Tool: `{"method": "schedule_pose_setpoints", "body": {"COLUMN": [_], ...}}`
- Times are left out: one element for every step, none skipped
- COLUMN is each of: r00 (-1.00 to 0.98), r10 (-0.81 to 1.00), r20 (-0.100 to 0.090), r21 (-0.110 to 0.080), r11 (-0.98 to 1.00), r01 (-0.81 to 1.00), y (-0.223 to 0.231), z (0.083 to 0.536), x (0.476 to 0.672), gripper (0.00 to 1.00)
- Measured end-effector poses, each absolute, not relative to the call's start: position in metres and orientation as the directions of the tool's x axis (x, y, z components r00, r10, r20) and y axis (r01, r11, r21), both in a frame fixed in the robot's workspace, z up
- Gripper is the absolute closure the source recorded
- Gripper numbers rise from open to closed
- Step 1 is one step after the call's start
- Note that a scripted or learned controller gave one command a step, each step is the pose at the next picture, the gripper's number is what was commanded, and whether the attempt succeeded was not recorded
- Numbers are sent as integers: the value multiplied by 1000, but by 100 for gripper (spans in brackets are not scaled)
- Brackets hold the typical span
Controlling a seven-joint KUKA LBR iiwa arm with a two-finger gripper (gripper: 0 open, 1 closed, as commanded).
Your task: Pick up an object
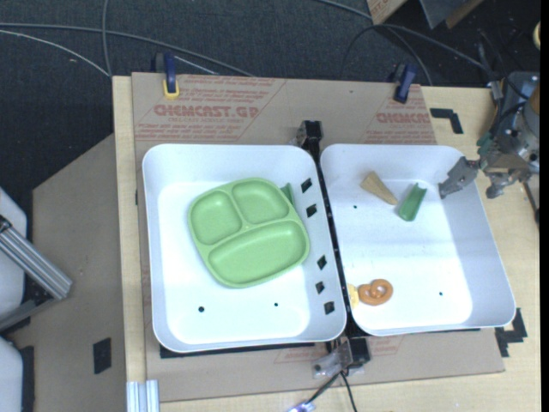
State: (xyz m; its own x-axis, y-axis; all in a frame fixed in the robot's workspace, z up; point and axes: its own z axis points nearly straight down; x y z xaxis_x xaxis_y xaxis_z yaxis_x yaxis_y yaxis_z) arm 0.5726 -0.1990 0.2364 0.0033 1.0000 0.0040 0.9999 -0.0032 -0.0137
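Observation:
The right bin [480,256] holds three small things. A tan wedge [377,187] and a small green piece [412,202] lie side by side near its far edge, and an orange pretzel-shaped piece [375,293] lies at its near left corner. My gripper [473,184] hangs over the bin's far right corner, to the right of the green piece and apart from it. It is open, with nothing between its fingers. A green divided plate [249,232] lies in the middle of the left bin [171,299].
A black divider with clips [319,230] runs between the two bins. Clamps [170,69] hold the cardboard sheet at the bench's far edge. Cables cross the dark floor behind, and a metal rail [30,256] stands at the left.

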Motion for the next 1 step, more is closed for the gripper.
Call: {"method": "schedule_pose_setpoints", "body": {"r00": [0], "r10": [1000], "r20": [1], "r21": [-1], "r11": [0], "r01": [1000], "y": [-198], "z": [244], "x": [575], "gripper": [0]}}
